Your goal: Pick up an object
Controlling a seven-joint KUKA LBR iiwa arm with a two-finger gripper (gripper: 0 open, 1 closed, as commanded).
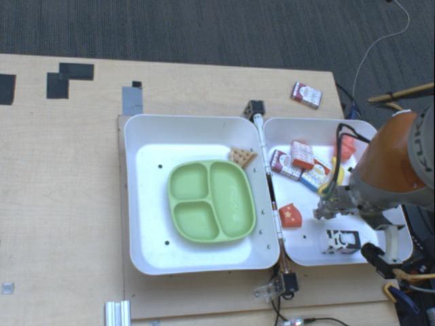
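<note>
We see our gripper (328, 208) low in the right white plastic bin (299, 250). It sits under the grey arm with the orange band (391, 161). We cannot tell if it is shut or if it grasps anything, because the arm hides its tip.

At 9 o'clock from the gripper, near it, lies a small red block with a white spot (290, 214). It rests alone on the bin floor, so we think it is the easiest thing to pick. It looks light and hard, and a bit smooth. We would pinch it on two flat sides, across the middle.

At 11 o'clock lies a heap of little snack boxes, red, white and blue (297, 161). They look like thin card, light and easy to squash. They touch each other, so one is hard to take alone.

At 1 o'clock a pinkish red thing (347, 147) peeks out by the bin wall.

At 9 o'clock, further off, the left white bin (146, 182) holds a light green plastic plate with three parts (211, 201). A small tan waffle-like piece (241, 157) lies at the plate's 1 o'clock.

One more red and white box (306, 95) lies on the wooden bench, at 12 o'clock.
</note>
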